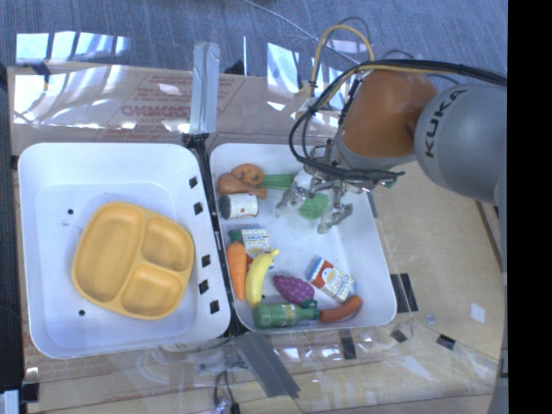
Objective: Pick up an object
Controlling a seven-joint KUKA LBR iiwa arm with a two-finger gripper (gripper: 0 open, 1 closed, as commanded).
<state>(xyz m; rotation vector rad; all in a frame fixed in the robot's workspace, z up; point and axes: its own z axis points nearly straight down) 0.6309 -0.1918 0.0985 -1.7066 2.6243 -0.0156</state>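
Gripper (316, 203) is down inside the right bin (379, 266), upper-middle of the frame, fingers spread. One fingertip (287, 202) sits to the left, the other lower right, and a pale green object (314, 206) lies between them. It looks like a small green toy (can't say what exactly). The fingers bracket it but aren't closed on it, so I wouldn't call it held.

What matters here: the green thing is right under the gripper, between the jaws, with no sideways offset that I can see. My read is the next move is just closing, then lifting. Its long axis isn't clear from here because the gripper body covers part of it.

Neighbours:
- Brown pastry-looking toy (241, 178) just left, with a green stem-like piece (278, 180) running toward the gripper. That stem is close to the left finger, so there's a risk of a snag.
- Small can (241, 205) on its side, left, near the bin wall.
- Small box (254, 239), carrot (237, 270), banana (258, 274), purple piece (293, 289), red-and-white carton (331, 279), green bottle (285, 315) and sausage (340, 309) are all lower in the frame, well apart from the jaws.

Left bin (43, 179) holds a yellow divided plate (132, 260), which plays no part in this grab.

Cables loop above the wrist, clear of the bin.
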